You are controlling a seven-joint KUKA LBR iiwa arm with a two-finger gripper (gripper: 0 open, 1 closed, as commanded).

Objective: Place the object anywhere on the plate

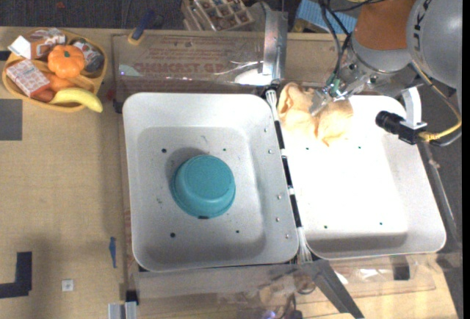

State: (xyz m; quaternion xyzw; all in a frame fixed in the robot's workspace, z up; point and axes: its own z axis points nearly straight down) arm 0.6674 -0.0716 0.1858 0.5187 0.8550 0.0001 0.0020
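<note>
Claw point(330, 93) right atop pale yellow object point(323, 119).

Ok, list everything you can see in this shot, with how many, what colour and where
Bins: two, white, side by side on the bench.
Plate: one, teal, round, in the middle of the left bin.
Soft object: one, pale yellow-cream, crumpled, at the far left corner of the right bin, under the gripper.
Basket: one, yellow, at the bench's far left corner, filled with toy food.
Pumpkin: one, orange, in the basket.
Banana: one, yellow, at the basket's near edge.
Arm: one, grey with an orange band, reaching in from the right.
Gripper: one, over the soft object.
</note>
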